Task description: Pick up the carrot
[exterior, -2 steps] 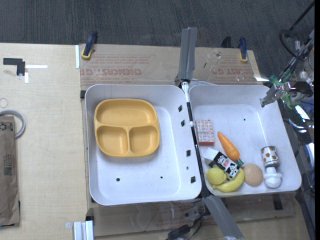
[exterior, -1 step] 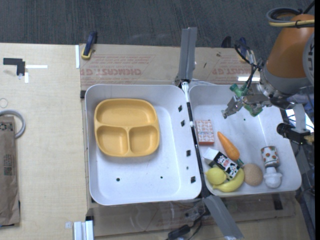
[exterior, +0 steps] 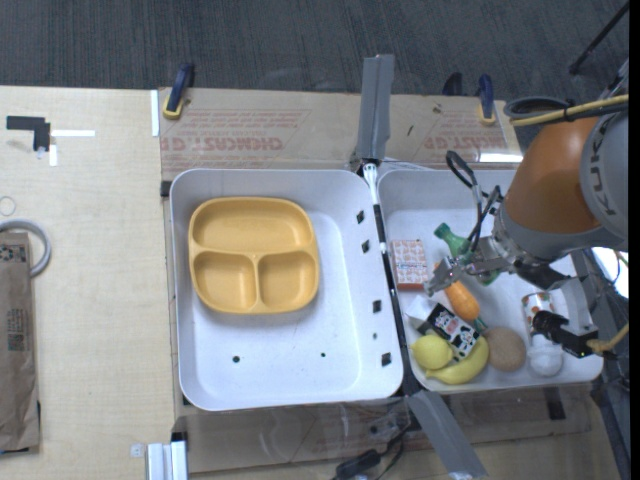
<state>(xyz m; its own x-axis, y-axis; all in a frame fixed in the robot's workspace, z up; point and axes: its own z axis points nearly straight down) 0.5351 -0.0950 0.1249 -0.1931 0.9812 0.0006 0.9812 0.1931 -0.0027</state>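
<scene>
Robotics lab: KUKA arm [exterior: 560,183] over clamped bench bins [exterior: 200,388]

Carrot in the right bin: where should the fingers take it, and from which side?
Grip the carrot across its orange body, coming straight down from above. It lies flat and slanted, green top toward the far wall, with the lemon, banana and a black-and-white packet crowding its near end. The gripper hangs right over it, so little sideways travel seems needed.

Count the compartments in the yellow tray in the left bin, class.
3. The yellow tray has one long compartment across its far side and two smaller ones on the near side: one at the left, one at the right. None looks hidden.
</scene>
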